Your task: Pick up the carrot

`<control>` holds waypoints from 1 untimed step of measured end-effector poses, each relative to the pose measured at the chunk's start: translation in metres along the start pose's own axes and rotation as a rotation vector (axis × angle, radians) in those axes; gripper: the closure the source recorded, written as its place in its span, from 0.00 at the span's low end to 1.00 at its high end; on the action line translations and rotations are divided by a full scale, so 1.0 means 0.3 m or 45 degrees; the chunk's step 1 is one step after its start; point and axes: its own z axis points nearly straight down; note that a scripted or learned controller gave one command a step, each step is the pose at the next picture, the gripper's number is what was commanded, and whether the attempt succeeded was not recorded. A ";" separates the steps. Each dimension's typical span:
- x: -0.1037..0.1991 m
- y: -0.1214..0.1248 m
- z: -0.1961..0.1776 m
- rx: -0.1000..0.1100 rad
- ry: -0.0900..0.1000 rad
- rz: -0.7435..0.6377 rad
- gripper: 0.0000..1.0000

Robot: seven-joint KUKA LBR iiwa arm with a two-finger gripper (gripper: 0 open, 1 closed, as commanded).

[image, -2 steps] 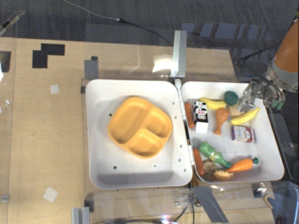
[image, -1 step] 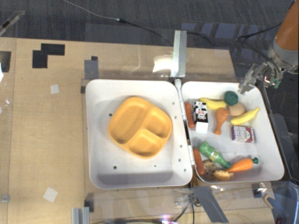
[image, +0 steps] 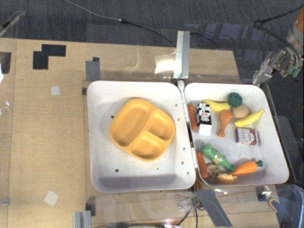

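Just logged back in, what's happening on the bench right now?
The arm is after the carrot, which lies untouched near the front of the right bin, beside a green bottle. The gripper hangs outside that bin's far right corner, well away from the carrot and holding nothing I can see. Two bananas, a drumstick and other toy food share that bin. The left bin holds a yellow divided plate.

Wooden counter (image: 42, 141) carrying two white bins
Left bin (image: 102, 175) and right bin (image: 273, 167) sit side by side, edges touching; black patches (image: 47, 55) mark the counter's far left.
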 end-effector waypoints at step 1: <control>0.298 -0.024 0.031 0.004 0.011 0.251 1.00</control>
